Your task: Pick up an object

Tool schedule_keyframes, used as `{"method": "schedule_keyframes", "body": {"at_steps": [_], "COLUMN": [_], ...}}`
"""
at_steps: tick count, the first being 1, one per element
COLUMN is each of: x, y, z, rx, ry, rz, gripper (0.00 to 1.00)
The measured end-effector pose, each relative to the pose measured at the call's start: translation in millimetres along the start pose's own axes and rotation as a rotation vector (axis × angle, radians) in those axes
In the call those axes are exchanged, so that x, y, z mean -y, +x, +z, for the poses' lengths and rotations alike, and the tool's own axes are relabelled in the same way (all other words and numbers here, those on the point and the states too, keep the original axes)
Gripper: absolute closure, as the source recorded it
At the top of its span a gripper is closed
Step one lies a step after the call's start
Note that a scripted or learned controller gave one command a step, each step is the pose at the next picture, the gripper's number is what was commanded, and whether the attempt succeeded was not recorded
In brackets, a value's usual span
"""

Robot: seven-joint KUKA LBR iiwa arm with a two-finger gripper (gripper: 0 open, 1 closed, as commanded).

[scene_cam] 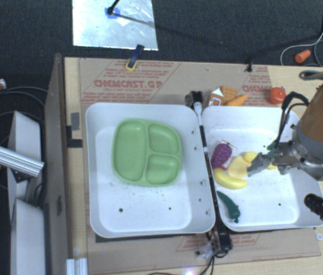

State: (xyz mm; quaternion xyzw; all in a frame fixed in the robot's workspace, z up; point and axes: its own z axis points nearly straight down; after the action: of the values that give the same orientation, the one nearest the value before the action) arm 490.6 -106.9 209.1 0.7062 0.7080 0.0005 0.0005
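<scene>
Green pepper [229, 205] — front, gripper [257, 166] beside yellow banana [231, 180]

From my remote station, the arm [322, 119] runs off the right edge. My hand [257, 166] blurs over the yellow toys [236, 173], its fingers too indistinct to read.

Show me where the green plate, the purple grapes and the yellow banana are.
green plate [147, 152], camera view, its centre divider.
purple grapes [221, 153], camera view, middle of bunch.
yellow banana [229, 180], camera view, its middle.
</scene>
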Motion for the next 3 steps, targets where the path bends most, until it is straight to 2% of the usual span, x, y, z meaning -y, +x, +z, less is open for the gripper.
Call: {"method": "schedule_keyframes", "body": {"at_steps": [1, 2, 3], "x": [-91, -57, -110], "y": [-63, -8, -57], "z": [-7, 131, 124], "rx": [0.005, -0.003, 0.003], "ry": [-0.010, 0.004, -0.006], "rz": [0.002, -0.003, 0.002], "gripper": [0.00, 0.00, 0.00]}}
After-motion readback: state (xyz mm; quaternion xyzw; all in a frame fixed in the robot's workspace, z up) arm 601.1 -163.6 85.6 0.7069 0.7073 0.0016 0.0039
